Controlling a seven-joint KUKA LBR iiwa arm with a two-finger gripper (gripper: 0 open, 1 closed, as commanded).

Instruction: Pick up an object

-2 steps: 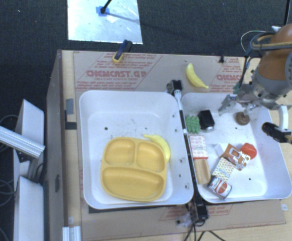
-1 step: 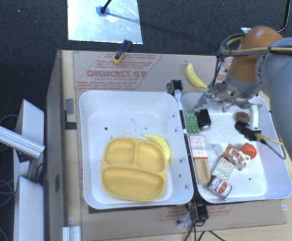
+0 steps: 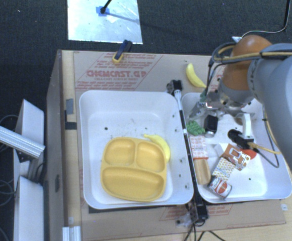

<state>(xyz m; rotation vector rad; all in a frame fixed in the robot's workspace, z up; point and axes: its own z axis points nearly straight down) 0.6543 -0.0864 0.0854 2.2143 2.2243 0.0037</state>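
My gripper (image 3: 206,109) hangs low over the back left part of the right bin (image 3: 279,185), under the grey arm with its orange band. Just below it are a small black block (image 3: 211,124) and a green crumpled thing (image 3: 195,128); I cannot tell whether the gripper touches either. Further forward in that bin lie a pink-and-white packet (image 3: 198,145), a wooden block (image 3: 202,170), a patterned box (image 3: 225,167), an orange-and-white carton (image 3: 239,157) and a red-and-white can (image 3: 220,187).
The left bin (image 3: 100,109) holds a yellow divided plate (image 3: 134,169) with a yellow banana-shaped toy (image 3: 160,144) at its back right corner. Another banana (image 3: 195,76) lies on the cardboard behind the right bin. A black-handled tool (image 3: 180,109) lies along the rim between the bins.
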